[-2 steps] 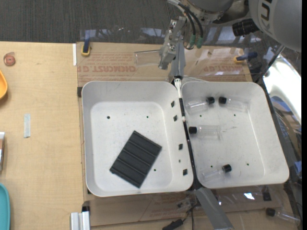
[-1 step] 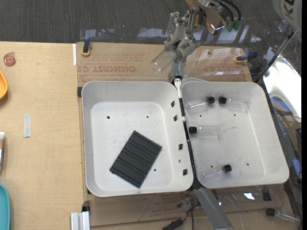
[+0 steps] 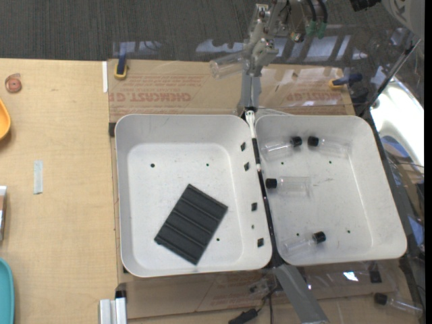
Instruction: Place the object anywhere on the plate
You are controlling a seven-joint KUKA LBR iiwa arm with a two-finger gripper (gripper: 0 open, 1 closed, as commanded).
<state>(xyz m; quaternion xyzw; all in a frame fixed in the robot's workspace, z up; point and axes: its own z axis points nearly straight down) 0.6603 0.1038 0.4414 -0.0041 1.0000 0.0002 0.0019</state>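
Note:
A black ribbed plate (image 3: 192, 223) lies flat and slantwise in the left white bin (image 3: 135, 201), toward its front. High above the bins' back edge, near the divide between them, hangs my gripper (image 3: 257, 51). It is shut on a clear tube (image 3: 231, 62) that sticks out to the left, roughly level. Several more clear tubes with black caps lie in the right bin (image 3: 364, 201): two caps near the back (image 3: 295, 141), one tube by the left wall (image 3: 290, 185) and one at the front (image 3: 312, 239).
Brown cardboard (image 3: 169, 90) lies behind the bins, held by clamps (image 3: 121, 69). To the left is a wooden table (image 3: 54, 181) with an orange object (image 3: 3, 123) and a teal one (image 3: 5, 292) at its edge. Cables and the arm crowd the top right.

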